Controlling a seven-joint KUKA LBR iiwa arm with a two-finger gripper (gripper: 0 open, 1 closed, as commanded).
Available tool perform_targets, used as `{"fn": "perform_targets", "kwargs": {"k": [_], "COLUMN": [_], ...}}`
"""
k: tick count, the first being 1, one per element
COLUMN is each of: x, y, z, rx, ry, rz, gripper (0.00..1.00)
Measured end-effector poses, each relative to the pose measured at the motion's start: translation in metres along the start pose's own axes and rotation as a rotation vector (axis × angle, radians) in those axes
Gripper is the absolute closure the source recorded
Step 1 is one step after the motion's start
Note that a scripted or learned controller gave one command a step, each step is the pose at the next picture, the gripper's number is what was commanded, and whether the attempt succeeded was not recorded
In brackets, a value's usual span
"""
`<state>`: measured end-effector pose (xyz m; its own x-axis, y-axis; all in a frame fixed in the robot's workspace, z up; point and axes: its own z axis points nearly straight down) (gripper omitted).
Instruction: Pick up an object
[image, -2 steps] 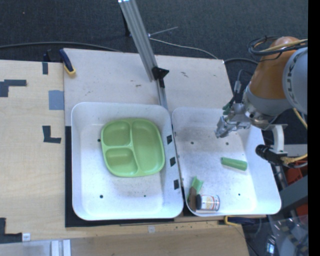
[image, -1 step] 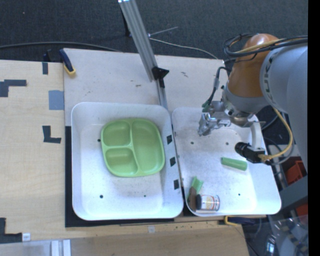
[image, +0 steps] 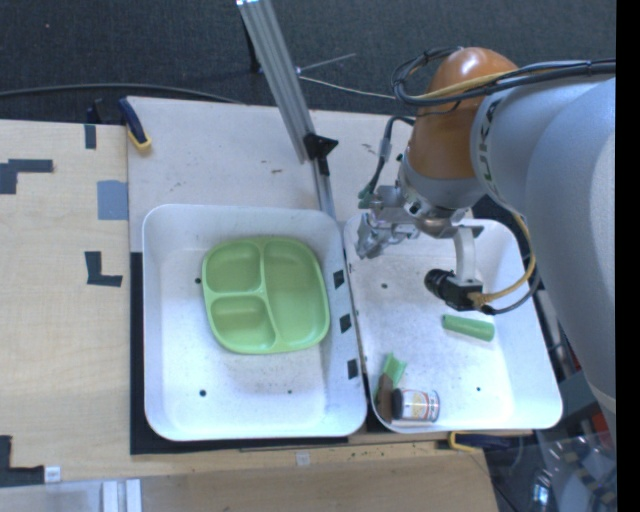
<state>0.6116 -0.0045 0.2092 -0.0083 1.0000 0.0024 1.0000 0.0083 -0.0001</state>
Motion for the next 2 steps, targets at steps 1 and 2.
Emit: {"fn": "perform_targets", "kwargs": {"k": [1, 2], "x": [0.043, 0.103], "y": [0.008, 0.021], "z": [-0.009, -0.023], "rx": [0.0, -0.001], "ry": [-0.001, 0.0], "rz": [0.002, 0.0], "gripper": [1.0, 1.0]}}
